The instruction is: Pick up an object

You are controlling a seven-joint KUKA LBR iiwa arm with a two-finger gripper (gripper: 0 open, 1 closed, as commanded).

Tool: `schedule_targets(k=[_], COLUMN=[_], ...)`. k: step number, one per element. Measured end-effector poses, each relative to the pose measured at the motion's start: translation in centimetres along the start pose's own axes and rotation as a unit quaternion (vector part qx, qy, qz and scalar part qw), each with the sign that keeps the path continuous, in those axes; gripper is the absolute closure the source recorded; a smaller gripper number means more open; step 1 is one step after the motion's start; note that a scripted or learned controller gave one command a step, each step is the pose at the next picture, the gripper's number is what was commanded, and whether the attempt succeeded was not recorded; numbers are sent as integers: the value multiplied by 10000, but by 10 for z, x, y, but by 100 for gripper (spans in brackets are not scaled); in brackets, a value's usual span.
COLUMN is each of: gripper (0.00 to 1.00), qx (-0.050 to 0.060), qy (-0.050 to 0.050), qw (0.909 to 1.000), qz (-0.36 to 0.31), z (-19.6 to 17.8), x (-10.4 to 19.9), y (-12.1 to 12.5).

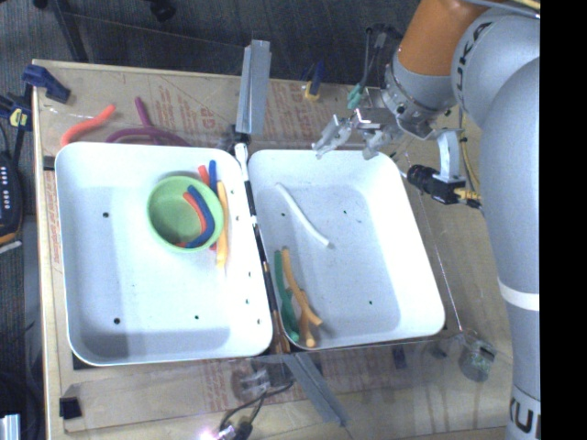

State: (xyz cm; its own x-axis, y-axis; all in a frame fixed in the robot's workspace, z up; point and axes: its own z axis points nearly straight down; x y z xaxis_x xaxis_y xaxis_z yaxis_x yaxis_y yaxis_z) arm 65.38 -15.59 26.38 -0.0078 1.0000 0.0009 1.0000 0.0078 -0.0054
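Right bin (417,287) lies below the claw (351,137), which is seen spread open, nothing held, over the far rim. Orange and green sticks (295,302) lie well below-left; descent should be centred there, away from the wall.

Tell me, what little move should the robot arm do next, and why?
Probably swing the gripper toward the near left corner of the right bin and lower it over the orange and green sticks. The gripper hangs above that bin's far rim with nothing between its jaws, and those sticks are the closest cluster of things to grab.
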Motion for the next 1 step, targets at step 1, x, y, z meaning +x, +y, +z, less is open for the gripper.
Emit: schedule_targets(k=[1], gripper=[0], qx=[4], qy=[-5], qw=[9971], qz=[756], z=[49], x=[139], y=[-68])
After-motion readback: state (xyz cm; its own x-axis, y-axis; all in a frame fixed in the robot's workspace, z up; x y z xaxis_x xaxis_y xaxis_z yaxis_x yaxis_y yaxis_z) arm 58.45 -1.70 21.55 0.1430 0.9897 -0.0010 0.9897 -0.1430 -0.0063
